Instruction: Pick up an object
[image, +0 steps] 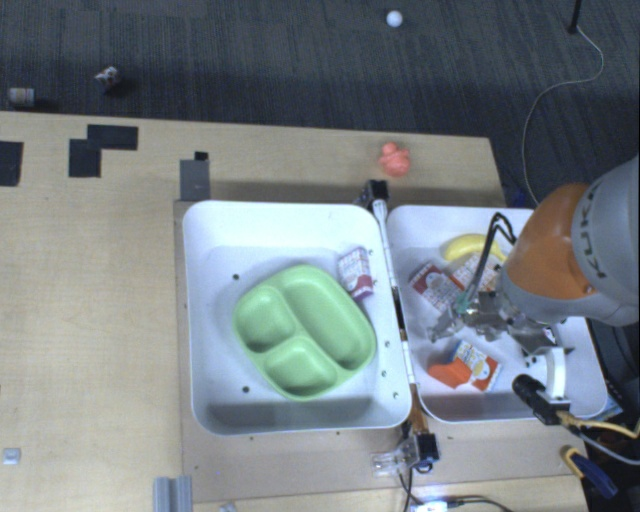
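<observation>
**Arm over right bin, hand low among the objects**

Right bin (600, 395) holds several candidate objects: a red-and-white packet (433, 283) toward its upper left, a yellow banana-like item (463, 246) at the top, and an orange-and-white carton (462, 366) near the front edge. The hand (462, 312) sits between the packet and the carton, just above the carton. Cannot tell whether it is open or closed; nothing is visibly between its tips. The arm's orange band (548, 250) covers the bin's right part.

Left bin (200, 300) carries a green divided tray (303, 328), with a small red-and-white wrapper (355, 272) at the tray's upper right. A pink object (395, 158) lies on the table (90, 330) beyond the bins.
</observation>
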